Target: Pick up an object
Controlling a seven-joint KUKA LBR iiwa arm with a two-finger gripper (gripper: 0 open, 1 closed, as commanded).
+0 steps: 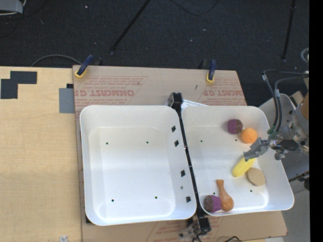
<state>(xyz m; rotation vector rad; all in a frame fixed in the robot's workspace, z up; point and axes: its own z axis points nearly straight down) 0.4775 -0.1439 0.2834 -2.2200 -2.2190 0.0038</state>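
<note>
From the camera view above the counter (40,150), my end effector (256,150) reaches in from the right over the right bin (212,130), low above the upper end of the yellow object (243,167). At this size I cannot tell how far apart it stands or whether it has hold of anything; nothing is plainly lifted, and the yellow object looks to lie on the bin floor. The things I could take all sit in this bin: a purple ball (234,126) and an orange ball (249,135) just beside each other near the back, a tan piece (256,177) touching or almost touching the yellow object, and a purple-and-orange pair (219,200) by the front wall. The left bin (101,185) has a bare floor. I judge the main risk to be a glancing grasp: I seem to sit over the yellow object's tip rather than its middle, so closing there could squirt it sideways or tip it out as I rise. The tan piece alongside could be nudged or caught, and the orange ball close behind could roll if my wrist brushes it.
</note>
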